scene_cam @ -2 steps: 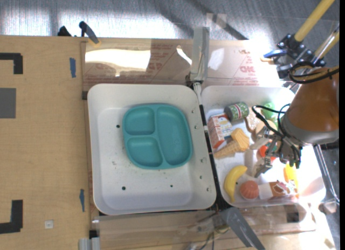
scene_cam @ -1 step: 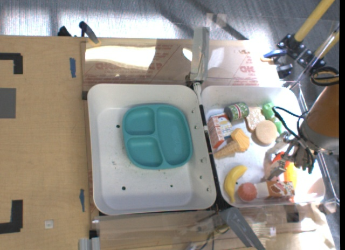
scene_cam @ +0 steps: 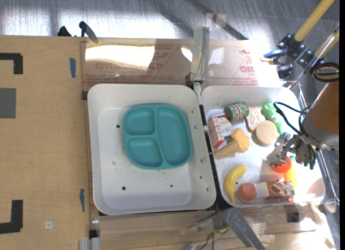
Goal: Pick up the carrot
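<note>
metal gripper (scene_cam: 281, 152) sits right on the smooth orange carrot (scene_cam: 282, 165); i cannot tell its opening or whether it grips.

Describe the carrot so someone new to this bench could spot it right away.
Look in the right bin, the one crowded with toy food, and go to its right side where the gripper hangs. The carrot sits just below the gripper. It is the bright orange-red piece, redder than the yellow banana to its left.
</note>
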Motion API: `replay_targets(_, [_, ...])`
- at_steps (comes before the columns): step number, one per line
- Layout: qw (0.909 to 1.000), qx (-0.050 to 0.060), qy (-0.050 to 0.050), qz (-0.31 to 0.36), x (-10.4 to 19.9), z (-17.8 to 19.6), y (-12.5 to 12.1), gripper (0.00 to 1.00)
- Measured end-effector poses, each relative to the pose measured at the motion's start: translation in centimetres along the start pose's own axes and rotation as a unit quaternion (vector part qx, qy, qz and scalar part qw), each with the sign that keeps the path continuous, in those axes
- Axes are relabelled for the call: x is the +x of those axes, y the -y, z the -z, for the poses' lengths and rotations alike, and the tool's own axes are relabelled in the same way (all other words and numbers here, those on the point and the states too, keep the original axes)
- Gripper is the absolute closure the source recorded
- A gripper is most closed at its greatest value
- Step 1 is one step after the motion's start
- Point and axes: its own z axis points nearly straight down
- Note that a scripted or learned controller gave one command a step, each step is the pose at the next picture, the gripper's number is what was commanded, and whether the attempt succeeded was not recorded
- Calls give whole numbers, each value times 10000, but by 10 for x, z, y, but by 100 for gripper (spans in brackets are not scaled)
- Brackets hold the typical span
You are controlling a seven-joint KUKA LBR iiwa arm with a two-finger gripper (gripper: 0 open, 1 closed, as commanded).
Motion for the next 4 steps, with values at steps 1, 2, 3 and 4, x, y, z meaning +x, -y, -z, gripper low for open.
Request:
replay_targets(1, [9982, 25, -43, 592, 19, 104, 29, 100])
replay_targets(2, [9870, 2, -74, 1608, 24, -5, 18, 100])
replay_targets(3, [9916, 11, -63, 1295, 9, 89, 21, 100])
replay_targets(4, [9743, 3, -71, 2253, 34, -5, -28, 100])
